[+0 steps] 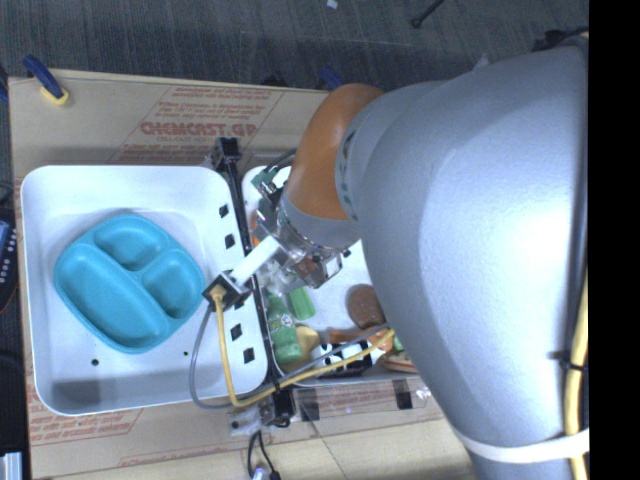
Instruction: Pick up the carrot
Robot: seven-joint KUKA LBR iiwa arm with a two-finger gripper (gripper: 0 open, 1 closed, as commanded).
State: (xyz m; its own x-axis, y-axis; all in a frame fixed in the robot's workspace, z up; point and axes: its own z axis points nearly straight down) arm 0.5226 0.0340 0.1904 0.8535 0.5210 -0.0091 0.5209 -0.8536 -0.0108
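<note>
The carrot [383, 342] was hard to make out. All I could take for it was a small orange piece near the front wall of the right bin [335, 298], tucked against the underside of the arm and mostly hidden by it. A dark, yellow-marked item [345, 358] lay just beside it on the left, and I could not tell whether the two were touching.

A rounded brown object [365, 306] lay just behind that orange piece. Further left, a green bottle-like thing [283, 330] lay near the divide between the bins.

The gripper [300, 266] hung low over the right bin, behind and to the left of the orange piece, nearer the green thing than the carrot. The two were clearly apart, and nothing orange sat in the gripper's grasp. From where I stood the wrist blocked its working end, so I could not tell whether it was open or closed.

The big grey arm [470, 248] with its orange band [325, 158] covered most of the right bin. A yellow cable [225, 363] looped down over the divide. The left bin [40, 268] held a blue compartment tray [125, 283], well away from the gripper. Both bins sat on a printed cardboard sheet [200, 118].
</note>
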